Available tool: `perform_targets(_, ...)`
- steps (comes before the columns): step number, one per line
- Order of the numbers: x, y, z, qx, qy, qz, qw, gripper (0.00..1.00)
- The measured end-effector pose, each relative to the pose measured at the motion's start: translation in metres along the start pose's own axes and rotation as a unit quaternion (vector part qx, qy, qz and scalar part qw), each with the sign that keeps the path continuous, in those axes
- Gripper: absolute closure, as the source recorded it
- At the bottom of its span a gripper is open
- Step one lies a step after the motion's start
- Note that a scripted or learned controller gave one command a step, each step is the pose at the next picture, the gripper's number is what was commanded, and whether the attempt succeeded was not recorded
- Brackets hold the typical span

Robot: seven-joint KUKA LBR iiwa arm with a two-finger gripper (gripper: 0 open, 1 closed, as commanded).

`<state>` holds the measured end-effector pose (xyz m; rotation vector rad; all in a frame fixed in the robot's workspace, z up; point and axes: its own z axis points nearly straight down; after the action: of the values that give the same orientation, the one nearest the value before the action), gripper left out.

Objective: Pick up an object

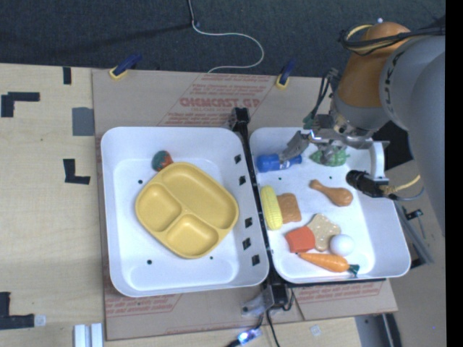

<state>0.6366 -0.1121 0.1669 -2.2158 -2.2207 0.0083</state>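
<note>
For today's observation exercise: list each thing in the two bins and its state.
Yellow tray: flat, left bin.
Small ball: beside tray.
Blue bottle: on its side.
Corn: lying flat.
Drumstick: lying flat.
Carrot: lying flat.
Egg: resting by carrot.
End effector: above right bin.

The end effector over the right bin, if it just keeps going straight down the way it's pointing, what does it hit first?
Probably the blue object, which lies just beside the end effector near the right bin's upper left corner; depth is unclear from this slanted view.
</note>
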Motion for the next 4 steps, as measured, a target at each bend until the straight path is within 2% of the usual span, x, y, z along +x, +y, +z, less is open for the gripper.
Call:
perform_targets(1,0.002,-0.003,0.065,0.001,0.0,0.0,1.0,0.0)
perform_targets(2,0.003,-0.003,0.084,-0.002,0.0,0.0,1.0,0.0)
perform_targets(3,0.003,-0.003,0.073,-0.002,0.0,-0.001,1.0,1.0)
perform_targets(4,0.006,0.002,0.03,-0.005,0.0,0.0,1.0,1.0)
